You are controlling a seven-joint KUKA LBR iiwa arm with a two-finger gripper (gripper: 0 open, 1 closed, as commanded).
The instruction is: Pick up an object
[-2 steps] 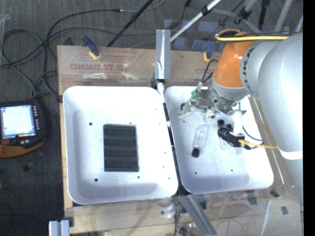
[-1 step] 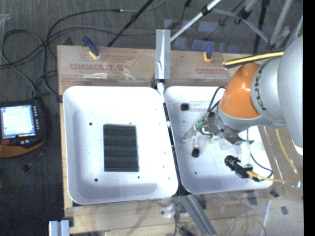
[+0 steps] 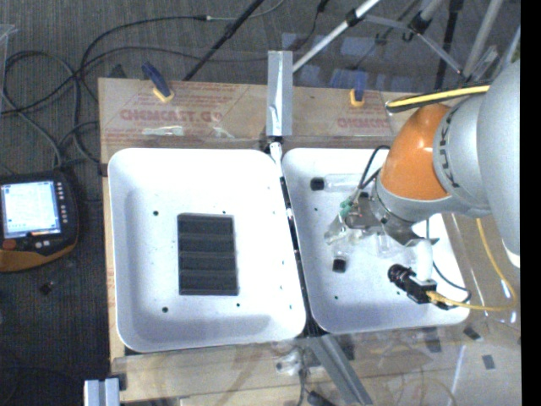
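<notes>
We are watching the gripper (image 3: 351, 227) hanging low over the right bin (image 3: 321, 311); whether it is spread or closed, we cannot tell; a small black object (image 3: 339, 265) is lying just beside it; a black grille (image 3: 207, 254) is sitting in the left bin (image 3: 135, 193).

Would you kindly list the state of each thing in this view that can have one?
Dark ribbed rectangular block: lying flat in the left white bin, untouched.
Small black cube: resting on the floor of the right white bin, apart from the gripper.
Small dark piece: resting near that bin's far corner.
Gripper: low over the right bin.
Handheld screen pendant: lit.
</notes>
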